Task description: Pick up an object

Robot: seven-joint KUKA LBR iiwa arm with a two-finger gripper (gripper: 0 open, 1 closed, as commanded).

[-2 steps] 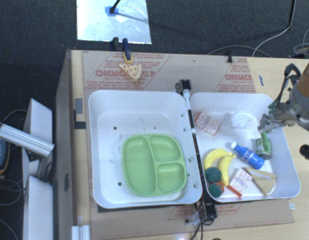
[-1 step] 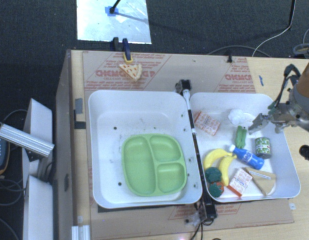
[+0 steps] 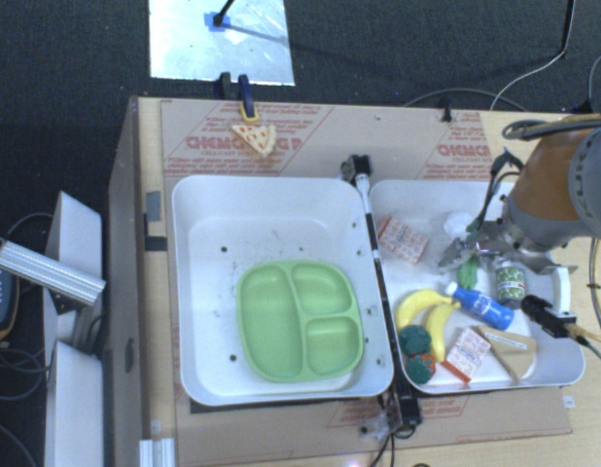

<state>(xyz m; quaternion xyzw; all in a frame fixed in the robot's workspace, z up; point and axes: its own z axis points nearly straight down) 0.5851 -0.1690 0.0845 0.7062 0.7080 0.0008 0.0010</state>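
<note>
The right bin (image 3: pixel 573 366) holds several small items. A yellow banana (image 3: pixel 423 312) lies near its left wall, with a green broccoli piece (image 3: pixel 414 342) just below it. A blue bottle (image 3: pixel 481 305) lies at a slant in the middle. A green-labelled jar (image 3: pixel 510 283) stands to the bottle's right. A red-and-white packet (image 3: pixel 402 239) lies at the upper left and another packet (image 3: pixel 467 352) at the bottom. My gripper (image 3: pixel 463 255) hangs low over the bin's middle, just above the blue bottle and left of the jar.
The left bin (image 3: pixel 198 222) holds a green divided tray (image 3: pixel 300 319). A beige wedge (image 3: pixel 515 355) lies at the right bin's bottom right and a white crumpled item (image 3: pixel 458 226) near its top. A dark divider bar (image 3: pixel 371 236) runs between the bins. The arm (image 3: pixel 558 188) covers the right bin's upper right corner.
</note>
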